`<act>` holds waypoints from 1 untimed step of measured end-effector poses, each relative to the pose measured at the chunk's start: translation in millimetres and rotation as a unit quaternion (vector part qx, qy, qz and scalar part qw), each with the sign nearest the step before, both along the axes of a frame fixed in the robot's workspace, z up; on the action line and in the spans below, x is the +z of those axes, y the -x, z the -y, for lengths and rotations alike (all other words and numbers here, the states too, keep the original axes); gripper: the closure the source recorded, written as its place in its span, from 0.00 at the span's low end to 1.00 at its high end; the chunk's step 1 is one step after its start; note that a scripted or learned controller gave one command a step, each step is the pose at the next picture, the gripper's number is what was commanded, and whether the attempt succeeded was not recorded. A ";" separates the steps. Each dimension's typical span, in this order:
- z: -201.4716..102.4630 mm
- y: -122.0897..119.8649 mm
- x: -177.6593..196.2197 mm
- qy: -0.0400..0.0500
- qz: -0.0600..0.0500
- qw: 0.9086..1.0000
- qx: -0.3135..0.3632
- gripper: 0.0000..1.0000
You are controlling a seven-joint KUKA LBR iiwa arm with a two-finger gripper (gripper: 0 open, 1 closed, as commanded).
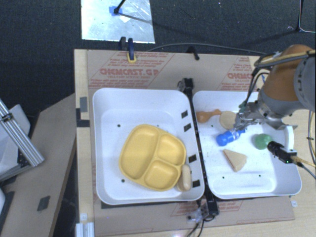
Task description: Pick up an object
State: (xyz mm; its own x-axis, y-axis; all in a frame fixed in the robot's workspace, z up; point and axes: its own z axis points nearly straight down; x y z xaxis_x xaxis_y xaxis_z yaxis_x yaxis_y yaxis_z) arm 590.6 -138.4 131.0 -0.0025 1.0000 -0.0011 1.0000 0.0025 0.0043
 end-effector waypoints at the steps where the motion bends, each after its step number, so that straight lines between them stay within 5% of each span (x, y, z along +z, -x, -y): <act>1: 2.2 -2.2 65.0 0.000 0.002 1.000 0.000 1.00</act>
